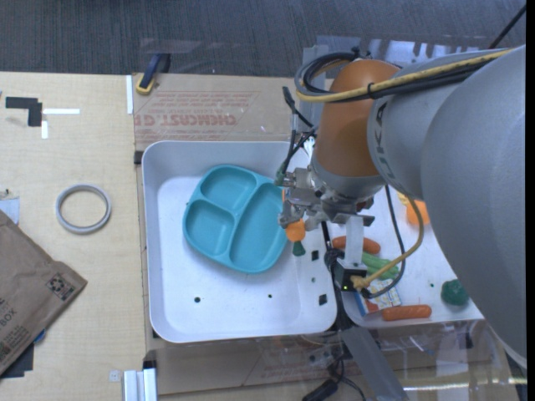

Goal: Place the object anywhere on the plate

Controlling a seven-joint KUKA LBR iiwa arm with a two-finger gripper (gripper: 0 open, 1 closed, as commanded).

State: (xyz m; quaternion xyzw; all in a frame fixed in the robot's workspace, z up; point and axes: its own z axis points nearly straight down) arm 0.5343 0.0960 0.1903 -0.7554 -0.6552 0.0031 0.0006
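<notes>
Gripper [294, 224] pinches a small orange object [296, 231] between its fingers, hanging at the right rim of the teal divided plate [234, 220], object just off the rim. Plate sits in the left bin [167, 307], toward its far right corner. Right bin [456, 295] holds carrot-like pieces [405, 312] and a green item [454, 291] near its front edge.

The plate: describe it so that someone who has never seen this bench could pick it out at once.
Start at the left of the two white bins, the one beside the wooden bench top. The plate lies flat on its floor, towards the back right, with the claw at its right edge. It is turquoise, rounded and split into three compartments, unlike the small orange and green items in the other bin.
</notes>
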